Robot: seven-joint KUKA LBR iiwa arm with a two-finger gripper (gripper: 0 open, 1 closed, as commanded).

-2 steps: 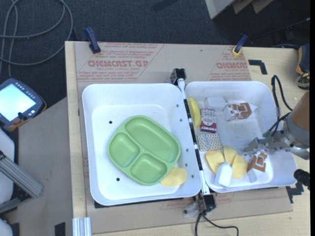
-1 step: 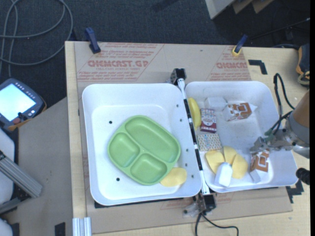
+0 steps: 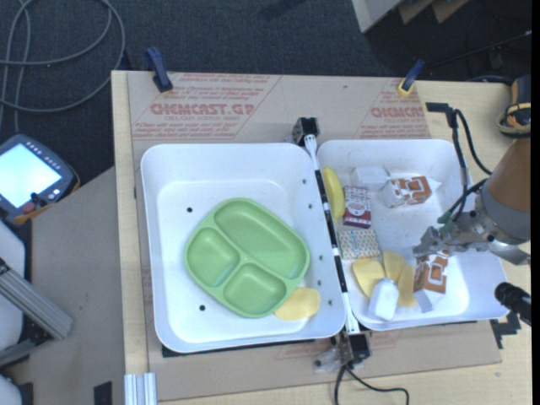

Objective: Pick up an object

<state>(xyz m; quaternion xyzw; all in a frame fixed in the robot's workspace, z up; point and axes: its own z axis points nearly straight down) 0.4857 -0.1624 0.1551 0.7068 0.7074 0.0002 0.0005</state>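
Where the arm (image 3: pixel 513 194) enters from the right, its gripper (image 3: pixel 445 241) sits low over the right bin (image 3: pixel 405 148), near that bin's right wall; whether the fingers are spread or pressed together cannot be told. Just below the gripper lies an orange-and-white packet (image 3: pixel 433 273), touching or nearly touching it, though nothing is visibly held between the fingers. A second orange-and-white packet (image 3: pixel 407 190) lies toward the far right of the bin, apart from the gripper. Along the left wall of this bin a yellow banana-shaped item (image 3: pixel 334 192) lies farthest, with a red-and-white packet (image 3: pixel 358 207) just beside it and a speckled flat packet (image 3: pixel 360 243) nearer. At the near edge, yellow pieces (image 3: pixel 380 272) crowd together with a small white bottle (image 3: pixel 384 299) lying against them. Open floor remains at the bin's far left corner and along its near right side.

The left bin (image 3: pixel 169 167) holds a green divided plate (image 3: pixel 245 256) near its centre, with a pale yellow piece (image 3: pixel 297 304) touching the plate's near right rim. Bare floor surrounds the plate on the far and left sides. Blue clamps (image 3: pixel 158 68) grip the board's far edge.
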